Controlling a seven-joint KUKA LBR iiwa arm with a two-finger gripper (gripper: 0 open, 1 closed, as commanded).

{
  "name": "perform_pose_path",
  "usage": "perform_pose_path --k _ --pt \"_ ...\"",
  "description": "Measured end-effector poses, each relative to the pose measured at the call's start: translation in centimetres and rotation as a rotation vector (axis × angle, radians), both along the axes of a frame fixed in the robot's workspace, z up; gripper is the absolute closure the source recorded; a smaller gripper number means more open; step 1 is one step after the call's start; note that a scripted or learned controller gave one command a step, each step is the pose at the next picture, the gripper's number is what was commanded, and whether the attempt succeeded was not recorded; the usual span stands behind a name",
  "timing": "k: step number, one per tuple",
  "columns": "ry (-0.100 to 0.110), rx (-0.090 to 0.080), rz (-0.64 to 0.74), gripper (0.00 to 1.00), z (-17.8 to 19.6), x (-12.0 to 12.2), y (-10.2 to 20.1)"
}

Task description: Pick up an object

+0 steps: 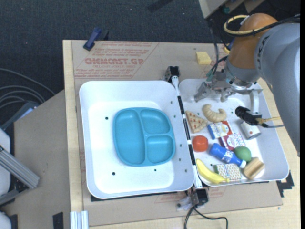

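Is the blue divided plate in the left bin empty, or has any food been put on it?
Empty. All three compartments of the blue plate show bare blue, and the toy food lies in the right bin.

The grey arm point(281, 56) is being reached in from the right and bent downward, its orange band point(248, 44) being shown just above the wrist. The gripper point(213, 90) is being held low and pointed down, its metal parts being spread to either side.
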State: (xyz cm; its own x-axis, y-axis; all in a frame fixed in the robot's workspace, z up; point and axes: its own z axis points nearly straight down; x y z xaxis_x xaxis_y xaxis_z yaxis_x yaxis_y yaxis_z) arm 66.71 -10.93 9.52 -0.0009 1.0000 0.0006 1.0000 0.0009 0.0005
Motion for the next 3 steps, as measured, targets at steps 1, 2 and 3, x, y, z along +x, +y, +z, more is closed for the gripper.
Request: perform_pose_path --k 1,2,3 --pt "-0.002 0.0 0.0 1.0 1.0 0.1 0.0" --pt "-0.002 0.0 0.0 0.0 1.0 0.0 0.0" --pt "-0.004 0.0 0.0 1.0 2.1 0.1 0.0"
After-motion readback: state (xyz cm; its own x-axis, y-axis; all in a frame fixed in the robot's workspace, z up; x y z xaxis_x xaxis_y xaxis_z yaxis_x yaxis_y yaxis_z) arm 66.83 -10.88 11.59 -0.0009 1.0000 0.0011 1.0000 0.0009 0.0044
